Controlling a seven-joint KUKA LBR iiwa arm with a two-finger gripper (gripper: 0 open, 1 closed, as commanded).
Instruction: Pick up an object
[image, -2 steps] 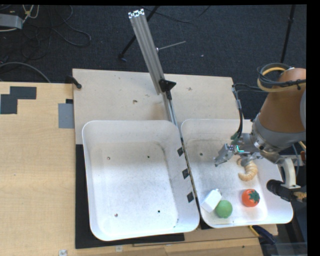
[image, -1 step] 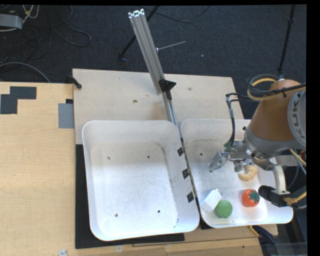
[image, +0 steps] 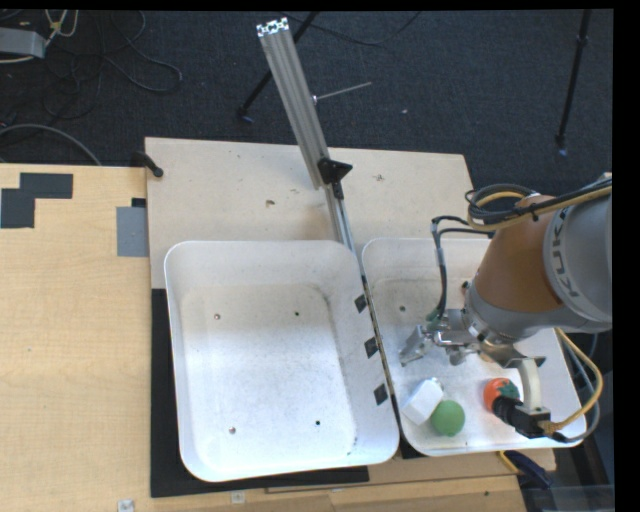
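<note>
My gripper (image: 428, 343) hangs low over the middle of the right bin (image: 400, 275), at the end of the grey arm with its orange band that comes in from the right. Just in front of it, near the bin's front edge, lie a small white block (image: 424, 397) and a green ball (image: 447, 418), touching each other. An orange-red object (image: 496, 392) lies further right in the same bin, partly under the wrist. Nothing shows between the gripper and these objects.
The left bin (image: 190, 300) stands directly beside the right one, with black clips along the shared rim (image: 368, 345). A slanted aluminium bar (image: 300, 110) rises from behind the bins. A wooden bench top (image: 70, 330) lies to the left.
</note>
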